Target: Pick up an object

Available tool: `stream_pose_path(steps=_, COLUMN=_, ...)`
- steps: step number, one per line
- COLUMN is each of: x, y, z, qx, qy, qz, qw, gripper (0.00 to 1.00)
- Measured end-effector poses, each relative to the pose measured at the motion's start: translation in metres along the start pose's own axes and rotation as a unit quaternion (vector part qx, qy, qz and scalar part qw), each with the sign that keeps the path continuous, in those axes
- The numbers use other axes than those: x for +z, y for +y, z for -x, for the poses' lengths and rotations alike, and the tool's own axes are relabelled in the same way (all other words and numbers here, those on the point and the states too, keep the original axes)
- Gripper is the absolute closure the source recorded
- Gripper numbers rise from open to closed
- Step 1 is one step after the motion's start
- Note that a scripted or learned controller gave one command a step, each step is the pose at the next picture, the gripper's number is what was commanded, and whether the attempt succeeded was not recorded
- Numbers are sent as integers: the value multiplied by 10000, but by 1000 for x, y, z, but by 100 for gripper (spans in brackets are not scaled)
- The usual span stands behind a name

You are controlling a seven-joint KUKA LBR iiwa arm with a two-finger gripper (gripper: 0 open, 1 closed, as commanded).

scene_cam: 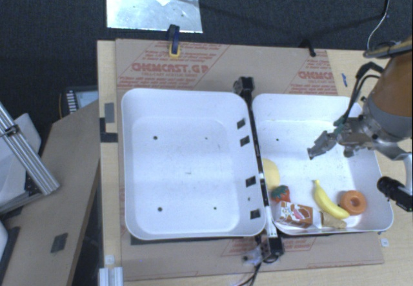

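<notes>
Start at the left: the left bin carries nothing you would go for, so your attention belongs past the divider, in the right bin. There the objects crowd its near edge. Reading across, you have a pale yellow piece tucked against the divider, a small red-and-green item just below it, a flat printed packet at the front wall, then the banana, and last an orange ring close beside the banana's lower end. The gripper hangs above the bin floor, higher in the frame than all of these, with nothing between its fingers; at this slant you cannot tell whether they stand spread or closed. The relation your next move turns on is this: the banana lies toward the near edge from the fingers and only slightly to their right, nearer than anything else in the cluster. Its long axis runs from upper left to lower right, so I would judge a grasp across the narrow width to be the sound choice, which means turning the wrist to that slant before descending. Mind the ring touching or nearly touching its tip.
</notes>
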State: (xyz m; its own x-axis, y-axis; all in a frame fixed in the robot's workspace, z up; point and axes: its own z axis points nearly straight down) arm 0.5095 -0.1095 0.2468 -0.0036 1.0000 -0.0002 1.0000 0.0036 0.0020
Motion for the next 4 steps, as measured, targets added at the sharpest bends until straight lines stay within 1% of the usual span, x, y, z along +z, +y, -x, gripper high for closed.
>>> stream_pose_path(steps=1, x=-11, y=1, z=0, qx=-12, qy=-3, qz=16, qw=10000, gripper=100)
stream_pose_path(steps=2, x=83, y=46, z=1, qx=-8, qy=2, qz=-11, qw=10000, gripper=100)
stream_pose_path(steps=4, x=58, y=45, z=1, qx=6, qy=-4, qz=13, qw=10000, gripper=100)
